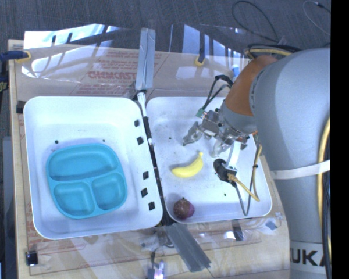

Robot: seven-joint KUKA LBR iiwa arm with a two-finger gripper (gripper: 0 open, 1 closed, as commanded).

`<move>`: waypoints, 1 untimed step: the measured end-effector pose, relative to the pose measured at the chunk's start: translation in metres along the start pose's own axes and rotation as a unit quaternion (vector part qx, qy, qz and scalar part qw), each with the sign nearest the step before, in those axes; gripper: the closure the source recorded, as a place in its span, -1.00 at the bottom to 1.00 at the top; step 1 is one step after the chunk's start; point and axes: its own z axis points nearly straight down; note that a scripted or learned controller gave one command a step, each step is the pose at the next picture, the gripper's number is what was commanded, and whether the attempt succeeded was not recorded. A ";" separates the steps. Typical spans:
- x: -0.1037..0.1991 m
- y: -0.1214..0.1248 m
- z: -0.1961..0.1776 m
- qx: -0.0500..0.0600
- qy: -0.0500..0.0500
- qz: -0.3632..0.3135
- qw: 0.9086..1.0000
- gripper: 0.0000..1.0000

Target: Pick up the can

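Jaws apart over right bin (168,115), near banana (187,167), dark round fruit (184,208) indistinct

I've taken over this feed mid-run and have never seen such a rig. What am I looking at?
You are looking down at a slant from one fixed camera above a bench. The big grey machine with the orange band is a robot arm reaching in from the right. At its tip is a two-finger gripper, over the right bin. That bin holds a banana, close to the gripper, and a dark red round fruit near its front edge. The left bin holds a blue divided plate. Whether the gripper holds anything is unclear at this angle.
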 end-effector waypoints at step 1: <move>-0.026 -0.049 0.001 0.002 0.000 0.160 0.987 -1.00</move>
